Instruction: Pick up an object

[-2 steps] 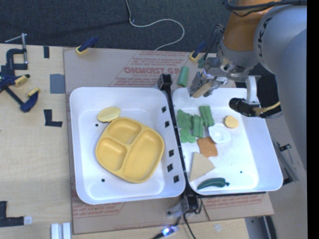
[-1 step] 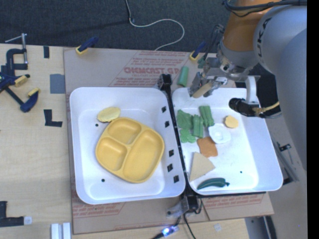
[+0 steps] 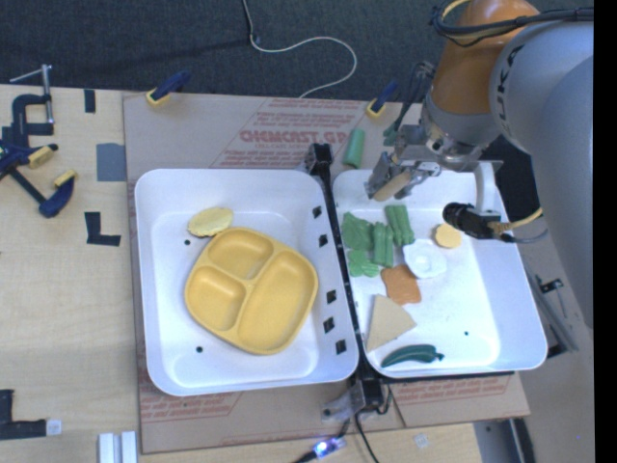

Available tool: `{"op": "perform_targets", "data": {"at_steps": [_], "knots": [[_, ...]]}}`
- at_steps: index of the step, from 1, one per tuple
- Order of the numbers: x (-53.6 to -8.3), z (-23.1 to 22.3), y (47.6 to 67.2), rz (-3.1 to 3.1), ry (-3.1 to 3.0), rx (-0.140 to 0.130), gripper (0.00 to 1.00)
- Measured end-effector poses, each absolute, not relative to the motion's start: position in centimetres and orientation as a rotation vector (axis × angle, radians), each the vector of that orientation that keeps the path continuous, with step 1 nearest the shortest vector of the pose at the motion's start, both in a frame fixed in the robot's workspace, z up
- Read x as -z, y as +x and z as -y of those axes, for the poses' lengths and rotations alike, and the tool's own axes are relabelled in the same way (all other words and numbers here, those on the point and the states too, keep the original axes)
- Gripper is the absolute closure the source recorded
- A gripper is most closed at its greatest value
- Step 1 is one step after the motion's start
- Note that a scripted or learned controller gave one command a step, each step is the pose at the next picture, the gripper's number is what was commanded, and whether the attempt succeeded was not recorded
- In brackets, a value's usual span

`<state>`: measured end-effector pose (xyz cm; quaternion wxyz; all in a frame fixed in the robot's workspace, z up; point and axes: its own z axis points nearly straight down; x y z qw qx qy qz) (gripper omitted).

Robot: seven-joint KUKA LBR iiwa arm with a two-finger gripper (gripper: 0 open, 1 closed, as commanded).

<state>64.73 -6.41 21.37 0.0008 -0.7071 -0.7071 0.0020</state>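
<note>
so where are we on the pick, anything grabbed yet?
Nothing looks picked yet. The gripper hangs over the back of the right bin, above the green pieces, with nothing visibly between its fingers. The green pepper and tan wedge lie in the bin. Grasp and lift remain.

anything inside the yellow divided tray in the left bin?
Nothing lies in the yellow divided tray: all three compartments show bare. A pale yellow chip-like piece lies in the left bin beside the tray's upper-left rim. What is under the tray is covered.
</note>
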Motion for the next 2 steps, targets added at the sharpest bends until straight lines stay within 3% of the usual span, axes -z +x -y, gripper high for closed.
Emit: {"op": "perform_targets", "data": {"at_steps": [1,2], "knots": [[-23.3,5.8,64.4,2.223,-2.219,0.001,1.00],[-21.3,6.2,64.9,2.221,-2.219,-0.006,1.00]]}}
